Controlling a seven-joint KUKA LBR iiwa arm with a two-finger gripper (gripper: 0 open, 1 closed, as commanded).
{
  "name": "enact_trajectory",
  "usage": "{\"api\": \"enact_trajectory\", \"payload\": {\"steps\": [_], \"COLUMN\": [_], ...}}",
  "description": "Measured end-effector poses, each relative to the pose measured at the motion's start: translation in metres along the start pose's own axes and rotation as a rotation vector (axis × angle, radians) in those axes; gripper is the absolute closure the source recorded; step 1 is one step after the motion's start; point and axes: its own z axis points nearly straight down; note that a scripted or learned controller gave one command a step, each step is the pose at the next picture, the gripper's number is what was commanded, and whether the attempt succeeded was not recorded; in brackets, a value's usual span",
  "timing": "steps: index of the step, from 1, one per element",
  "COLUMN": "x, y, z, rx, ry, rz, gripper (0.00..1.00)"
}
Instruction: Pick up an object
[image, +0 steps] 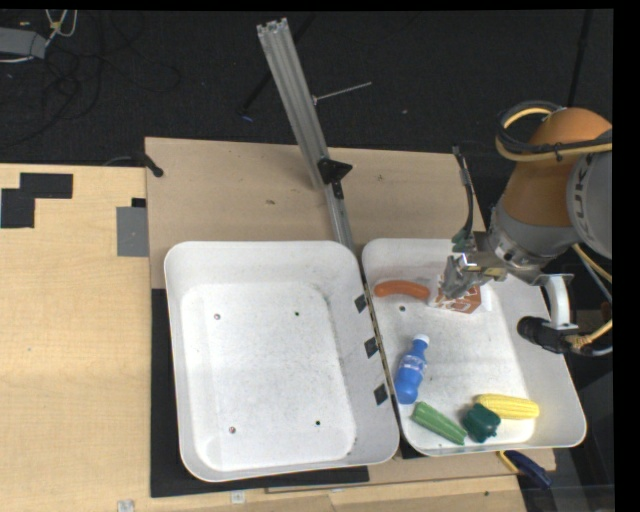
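Note:
My gripper (456, 284) hangs low over the far part of the right bin (560, 400). Directly under and beside it lies a small reddish-brown object (468, 301); I cannot tell whether the two touch. An orange sausage-shaped piece (399, 290) lies just left of the gripper. Closer to the front of this bin are a blue bottle (411, 370), a green vegetable-shaped piece (438, 422), a dark green block (481, 423) and a yellow corn cob (508, 406).
The left bin (260, 360) sits beside the right one, with black clips (371, 346) along the shared rims. A slanted metal rail (305, 120) rises behind the bins. The arm's grey and orange body (550, 190) stands over the right bin's far right corner.

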Motion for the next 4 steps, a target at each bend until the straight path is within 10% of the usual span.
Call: {"api": "enact_trajectory", "payload": {"steps": [2,4], "x": [-0.008,0.096], "y": [0.006,0.003], "z": [-0.075,-0.070], "rx": [0.002,0.004], "ry": [0.001,0.003], "rz": [-0.006,-0.011], "gripper": [1.00,1.00]}}
